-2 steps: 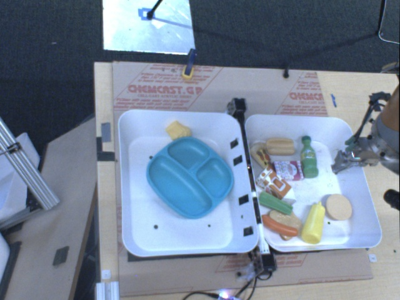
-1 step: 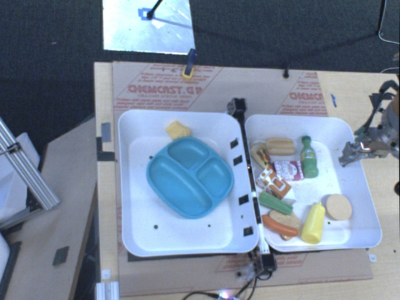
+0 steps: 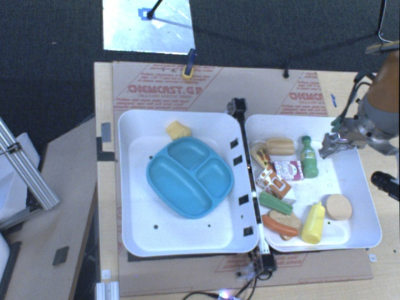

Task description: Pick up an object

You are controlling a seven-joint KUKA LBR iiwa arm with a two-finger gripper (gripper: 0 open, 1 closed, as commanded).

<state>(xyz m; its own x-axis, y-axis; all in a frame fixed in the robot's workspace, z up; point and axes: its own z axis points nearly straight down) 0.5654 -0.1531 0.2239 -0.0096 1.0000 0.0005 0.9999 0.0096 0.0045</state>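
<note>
Your gripper (image 3: 331,144) hovers over the right bin's (image 3: 362,186) far right part, just right of the green bottle (image 3: 308,157) — you cannot tell whether the claw is clenched or released. Nearer lie a yellow bottle (image 3: 314,222), a round bun (image 3: 338,207) and a hot dog (image 3: 280,224) — the left bin (image 3: 134,167) holds a blue tray (image 3: 189,176)

The arm (image 3: 382,99) is cut off at three o'clock. The gripper (image 3: 332,144) is too small to read. A black part (image 3: 386,184) below it also leaves frame.
</note>
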